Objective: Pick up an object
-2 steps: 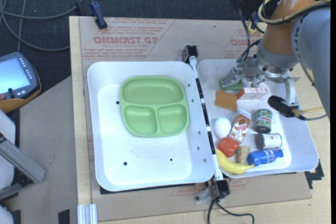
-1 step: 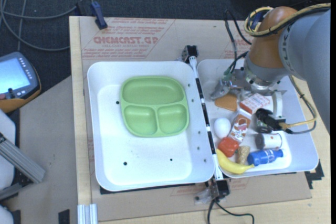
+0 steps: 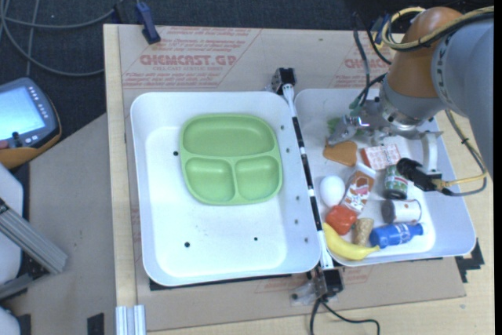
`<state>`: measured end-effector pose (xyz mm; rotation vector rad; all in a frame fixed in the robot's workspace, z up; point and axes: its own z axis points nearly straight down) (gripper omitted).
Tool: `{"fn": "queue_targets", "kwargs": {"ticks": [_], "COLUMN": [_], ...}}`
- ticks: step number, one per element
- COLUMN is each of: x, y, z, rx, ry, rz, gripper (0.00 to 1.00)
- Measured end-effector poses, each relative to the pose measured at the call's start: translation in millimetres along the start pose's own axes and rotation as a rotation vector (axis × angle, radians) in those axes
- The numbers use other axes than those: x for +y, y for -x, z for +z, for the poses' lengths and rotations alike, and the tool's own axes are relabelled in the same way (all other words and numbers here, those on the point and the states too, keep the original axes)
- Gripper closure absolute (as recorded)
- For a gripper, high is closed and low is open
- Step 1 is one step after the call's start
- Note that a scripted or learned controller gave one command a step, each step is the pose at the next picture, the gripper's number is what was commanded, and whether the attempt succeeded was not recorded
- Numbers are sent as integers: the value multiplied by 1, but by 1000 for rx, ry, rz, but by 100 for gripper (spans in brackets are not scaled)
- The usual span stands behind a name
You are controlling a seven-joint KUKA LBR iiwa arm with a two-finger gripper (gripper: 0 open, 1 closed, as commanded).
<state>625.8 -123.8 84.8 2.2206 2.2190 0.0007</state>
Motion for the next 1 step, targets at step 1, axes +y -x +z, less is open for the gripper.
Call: {"fn": "queue_targets", "kwargs": {"ticks": [1], "x": [-37], "y": [-27], "z": [0], "rx": [2], "ry": [-2], "rz": [-1], "gripper": [0]}}
